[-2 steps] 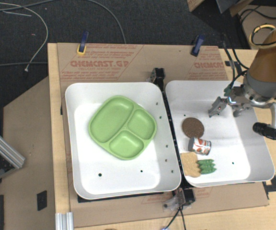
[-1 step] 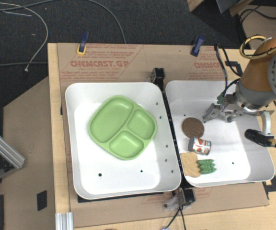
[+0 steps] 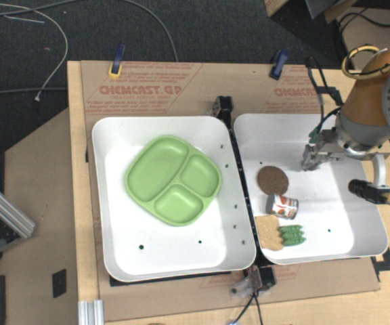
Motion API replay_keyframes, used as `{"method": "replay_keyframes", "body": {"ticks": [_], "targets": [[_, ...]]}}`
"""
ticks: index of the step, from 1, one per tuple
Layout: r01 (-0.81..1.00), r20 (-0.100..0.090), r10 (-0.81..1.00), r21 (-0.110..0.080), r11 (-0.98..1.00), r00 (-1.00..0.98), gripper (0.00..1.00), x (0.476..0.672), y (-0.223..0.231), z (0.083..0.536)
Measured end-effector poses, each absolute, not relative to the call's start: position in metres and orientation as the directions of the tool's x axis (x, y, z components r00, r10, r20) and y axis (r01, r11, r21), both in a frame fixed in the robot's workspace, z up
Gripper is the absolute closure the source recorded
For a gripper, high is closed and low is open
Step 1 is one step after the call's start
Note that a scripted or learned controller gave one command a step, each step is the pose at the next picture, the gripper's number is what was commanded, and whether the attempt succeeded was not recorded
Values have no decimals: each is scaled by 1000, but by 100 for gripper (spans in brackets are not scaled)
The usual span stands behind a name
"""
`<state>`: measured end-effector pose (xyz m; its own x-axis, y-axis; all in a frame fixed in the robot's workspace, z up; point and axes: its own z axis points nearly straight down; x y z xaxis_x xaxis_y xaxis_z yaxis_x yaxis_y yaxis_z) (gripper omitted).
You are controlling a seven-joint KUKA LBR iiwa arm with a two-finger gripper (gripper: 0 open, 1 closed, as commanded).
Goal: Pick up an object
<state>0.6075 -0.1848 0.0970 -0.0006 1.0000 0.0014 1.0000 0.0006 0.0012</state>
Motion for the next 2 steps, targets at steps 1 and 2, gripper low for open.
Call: {"method": "replay_keyframes", "body": {"ticks": [1,2], "targets": [[1000,-1,1000,5,1,-1,100,612,-184,141],[1000,-3,1000,9,1,-1,100,619,-190,203]]}}
